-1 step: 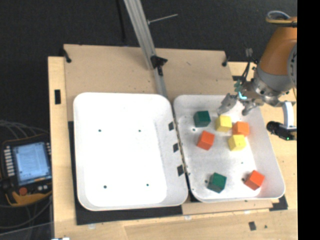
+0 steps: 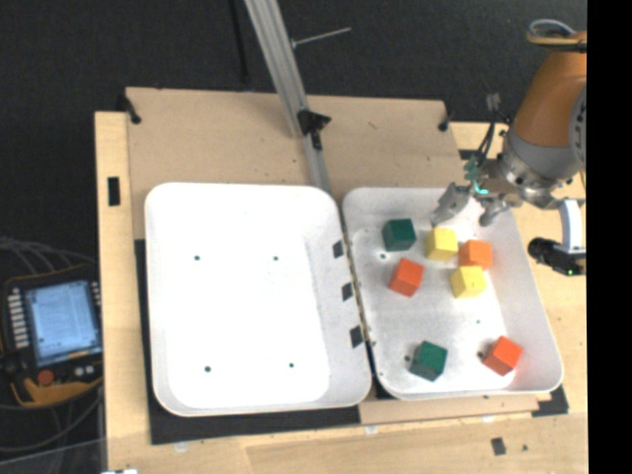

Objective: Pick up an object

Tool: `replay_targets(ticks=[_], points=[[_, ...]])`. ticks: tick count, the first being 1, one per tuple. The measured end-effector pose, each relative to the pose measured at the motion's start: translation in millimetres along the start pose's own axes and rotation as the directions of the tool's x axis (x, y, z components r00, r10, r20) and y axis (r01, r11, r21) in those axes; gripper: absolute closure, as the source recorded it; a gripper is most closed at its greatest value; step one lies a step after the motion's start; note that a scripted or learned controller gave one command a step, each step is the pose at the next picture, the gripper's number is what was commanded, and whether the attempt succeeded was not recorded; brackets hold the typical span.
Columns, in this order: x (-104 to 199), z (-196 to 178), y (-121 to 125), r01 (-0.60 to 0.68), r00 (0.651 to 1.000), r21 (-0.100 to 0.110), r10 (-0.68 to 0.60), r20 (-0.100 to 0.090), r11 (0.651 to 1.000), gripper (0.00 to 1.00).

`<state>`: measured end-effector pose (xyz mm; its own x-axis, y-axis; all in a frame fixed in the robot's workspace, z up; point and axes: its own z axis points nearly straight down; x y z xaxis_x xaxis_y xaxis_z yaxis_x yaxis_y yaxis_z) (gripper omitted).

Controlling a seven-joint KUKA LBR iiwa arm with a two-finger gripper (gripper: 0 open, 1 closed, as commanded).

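The right bin [image 2: 523, 304] holds several small blocks. A green block [image 2: 399, 233] lies at the back left, with a yellow block [image 2: 442, 243] and an orange block [image 2: 477, 254] beside it. Another orange block [image 2: 406, 277] and a second yellow block [image 2: 468, 281] sit mid-bin. Near the front are a green block [image 2: 429, 359] and an orange block [image 2: 503, 355]. My gripper [image 2: 470, 206] hangs open over the bin's back edge, just above the yellow block, with nothing between its fingers.
The left bin [image 2: 242, 294] lies beside the right one. A slanted metal pole [image 2: 286, 72] rises behind the bins. A handheld control pendant [image 2: 51, 329] rests at the far left, off the bench.
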<state>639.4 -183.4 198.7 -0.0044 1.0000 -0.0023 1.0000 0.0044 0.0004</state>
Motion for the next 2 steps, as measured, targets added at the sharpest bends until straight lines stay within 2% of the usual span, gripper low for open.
replay_targets(ticks=[1,2], points=[[3,43,2,0.002,1.0,0.003,-0.002,0.0,1.0,0.0],[2,72,7,0.001,1.0,-0.017,-0.001,0.002,1.0,0.0]])
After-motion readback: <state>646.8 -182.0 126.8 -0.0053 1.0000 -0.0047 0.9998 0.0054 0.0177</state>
